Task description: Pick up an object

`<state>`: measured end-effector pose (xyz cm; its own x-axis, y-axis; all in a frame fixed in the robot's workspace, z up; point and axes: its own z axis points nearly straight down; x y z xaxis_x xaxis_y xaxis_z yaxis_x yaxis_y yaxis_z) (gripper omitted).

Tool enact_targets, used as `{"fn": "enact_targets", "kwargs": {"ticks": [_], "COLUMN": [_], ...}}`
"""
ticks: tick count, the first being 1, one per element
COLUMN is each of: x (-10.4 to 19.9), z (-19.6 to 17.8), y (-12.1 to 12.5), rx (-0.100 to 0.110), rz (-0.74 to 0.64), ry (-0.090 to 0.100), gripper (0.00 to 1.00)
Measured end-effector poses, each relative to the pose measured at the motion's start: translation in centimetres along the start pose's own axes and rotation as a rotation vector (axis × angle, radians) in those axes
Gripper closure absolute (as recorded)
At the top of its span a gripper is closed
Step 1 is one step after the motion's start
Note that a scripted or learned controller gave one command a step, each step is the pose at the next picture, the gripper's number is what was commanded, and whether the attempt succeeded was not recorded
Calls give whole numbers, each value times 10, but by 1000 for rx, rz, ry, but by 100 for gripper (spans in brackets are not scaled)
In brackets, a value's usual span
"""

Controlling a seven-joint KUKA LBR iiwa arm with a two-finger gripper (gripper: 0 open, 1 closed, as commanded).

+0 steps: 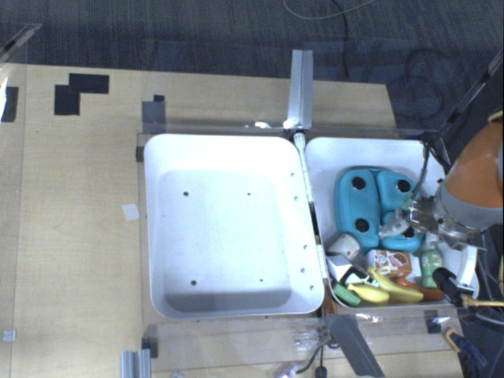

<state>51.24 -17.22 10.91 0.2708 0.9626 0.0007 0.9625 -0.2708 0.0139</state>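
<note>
The gripper (409, 215) sits low over the blue toy (364, 205) in the right bin (319, 172) (whether it grips anything cannot be told). The banana (376, 292) and other toys crowd close, so the gripper might bump them and miss.

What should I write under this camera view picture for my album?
Robot arm reaching into the right bin, above a teal toy and banana.

Even overhead light; the left bin (220, 227) glares white, with soft shadow along its near wall. Slightly soft focus overall.
</note>
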Motion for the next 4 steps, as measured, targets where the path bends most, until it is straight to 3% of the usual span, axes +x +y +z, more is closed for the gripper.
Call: {"fn": "enact_targets", "kwargs": {"ticks": [1,2,3,4], "x": [32,-5,-5,-4], "z": [1,2,2,-3], "y": [56,35,35,0], "rx": [80,6,6,-1], "rz": [248,472,471,917], "ry": [-20,25,25,51], "gripper": [0,0,0,0]}}
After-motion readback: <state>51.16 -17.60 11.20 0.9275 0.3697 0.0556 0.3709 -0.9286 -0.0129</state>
